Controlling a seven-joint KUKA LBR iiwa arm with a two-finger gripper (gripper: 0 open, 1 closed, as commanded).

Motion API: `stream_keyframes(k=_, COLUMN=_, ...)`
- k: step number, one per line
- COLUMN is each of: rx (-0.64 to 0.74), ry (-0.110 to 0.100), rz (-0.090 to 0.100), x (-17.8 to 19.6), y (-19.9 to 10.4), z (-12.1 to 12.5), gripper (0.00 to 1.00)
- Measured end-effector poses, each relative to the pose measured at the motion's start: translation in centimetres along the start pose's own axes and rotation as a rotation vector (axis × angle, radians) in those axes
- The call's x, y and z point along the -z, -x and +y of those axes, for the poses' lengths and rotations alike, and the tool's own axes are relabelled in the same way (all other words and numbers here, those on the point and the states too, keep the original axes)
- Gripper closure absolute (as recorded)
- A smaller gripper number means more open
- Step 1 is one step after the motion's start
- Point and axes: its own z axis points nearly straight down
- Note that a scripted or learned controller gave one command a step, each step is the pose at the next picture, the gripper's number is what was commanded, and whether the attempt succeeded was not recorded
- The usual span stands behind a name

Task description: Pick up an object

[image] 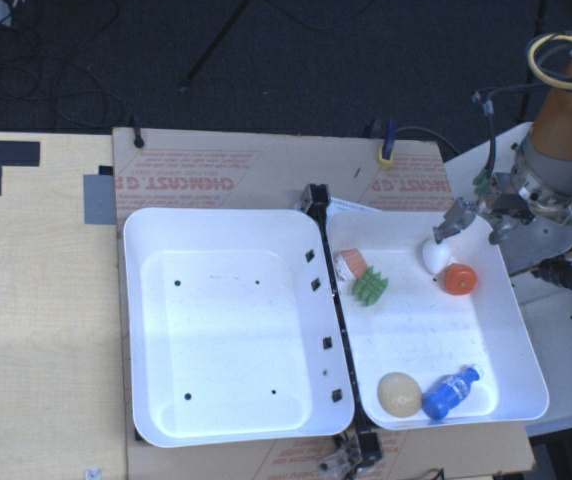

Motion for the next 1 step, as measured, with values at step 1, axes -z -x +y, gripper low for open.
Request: stream_keyframes(k=1, rx=0.003, ry=-0.011, rz=0.004, x=-12.16, y=-3.68, z=0.57, gripper=0.00)
